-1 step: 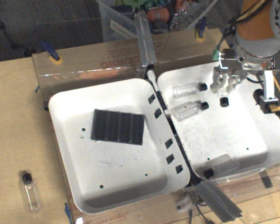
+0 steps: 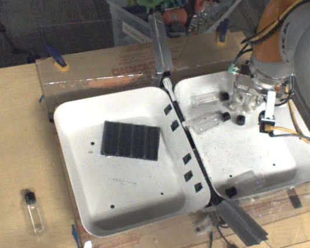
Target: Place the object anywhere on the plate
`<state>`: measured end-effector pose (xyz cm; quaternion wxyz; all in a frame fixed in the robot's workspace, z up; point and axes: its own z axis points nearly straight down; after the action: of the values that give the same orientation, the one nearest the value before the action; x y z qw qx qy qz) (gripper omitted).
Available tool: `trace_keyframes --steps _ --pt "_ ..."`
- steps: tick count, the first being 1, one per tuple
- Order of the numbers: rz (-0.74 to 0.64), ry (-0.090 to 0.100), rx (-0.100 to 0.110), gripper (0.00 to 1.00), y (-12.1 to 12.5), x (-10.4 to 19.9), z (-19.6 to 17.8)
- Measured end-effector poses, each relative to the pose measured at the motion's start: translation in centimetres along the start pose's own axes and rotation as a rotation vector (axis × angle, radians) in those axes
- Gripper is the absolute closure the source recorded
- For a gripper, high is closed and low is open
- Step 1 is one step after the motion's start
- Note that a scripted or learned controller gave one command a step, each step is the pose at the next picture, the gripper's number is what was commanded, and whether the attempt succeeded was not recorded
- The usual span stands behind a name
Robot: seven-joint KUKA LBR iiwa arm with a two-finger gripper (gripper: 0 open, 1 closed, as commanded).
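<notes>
The gripper point(image 2: 244, 98), its state impossible to tell, hovers in the right bin point(image 2: 257, 162) beside 2 clear vials point(image 2: 208, 122), well right of the dark plate point(image 2: 130, 140).

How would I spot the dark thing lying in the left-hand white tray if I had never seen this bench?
Start at the left white bin of the two shallow bins. In its upper middle lies a flat black rectangular ribbed plate, slightly tilted. It is the one dark slab there; the clear plastic vials with black caps lie in the right white bin.
</notes>
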<state>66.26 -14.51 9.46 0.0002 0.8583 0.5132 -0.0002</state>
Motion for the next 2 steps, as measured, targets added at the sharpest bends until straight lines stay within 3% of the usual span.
trace_keyframes --steps 1,2 --pt "0.238 0.004 -0.004 1.00 -1.3 -2.3 0.2" --pt "0.386 0.009 -0.007 1.00 -2.0 -4.7 0.3"
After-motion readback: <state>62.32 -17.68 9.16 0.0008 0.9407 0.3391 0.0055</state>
